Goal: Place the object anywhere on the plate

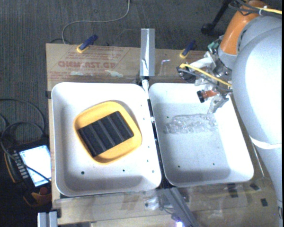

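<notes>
Overhead view of the bench with two shallow white bins side by side. The left bin (66, 174) carried the yellow plate (108, 131), set near its middle and topped by a dark ridged insert (106, 133), presumably to offer a broad landing area. The right bin (213, 169) held a clear, crinkled plastic object (189, 124) lying flat in its far half, toward the edge shared with the left bin; its transparency made its outline hard to trace. The gripper (217, 104) hung over the far right part of that bin, just beside the object, a position consistent with an approach. Whether its jaws were spread or closed could not be told. The object was not on the plate.
</notes>
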Available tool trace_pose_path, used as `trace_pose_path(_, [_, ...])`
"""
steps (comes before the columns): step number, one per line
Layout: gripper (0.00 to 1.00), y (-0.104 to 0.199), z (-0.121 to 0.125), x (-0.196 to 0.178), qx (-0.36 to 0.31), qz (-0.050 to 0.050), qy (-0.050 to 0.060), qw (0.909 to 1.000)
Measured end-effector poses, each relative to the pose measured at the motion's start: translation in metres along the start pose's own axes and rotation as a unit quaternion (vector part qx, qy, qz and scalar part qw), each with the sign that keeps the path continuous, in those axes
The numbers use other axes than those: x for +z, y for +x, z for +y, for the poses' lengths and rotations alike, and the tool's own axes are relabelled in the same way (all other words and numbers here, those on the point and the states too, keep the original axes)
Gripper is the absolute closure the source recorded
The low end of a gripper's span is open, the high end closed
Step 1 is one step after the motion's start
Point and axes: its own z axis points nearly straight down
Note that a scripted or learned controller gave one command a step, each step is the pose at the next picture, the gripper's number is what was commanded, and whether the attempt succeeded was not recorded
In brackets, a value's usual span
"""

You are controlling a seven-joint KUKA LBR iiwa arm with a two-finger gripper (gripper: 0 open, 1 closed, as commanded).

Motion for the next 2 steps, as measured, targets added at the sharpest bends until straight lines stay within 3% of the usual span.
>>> trace_pose_path(1, [1.00,-0.001,0.025,-0.003,0.000,0.000,-0.002,1.0000])
trace_pose_path(2, [1.00,-0.011,0.088,0.031,0.000,-0.001,-0.003,1.0000])
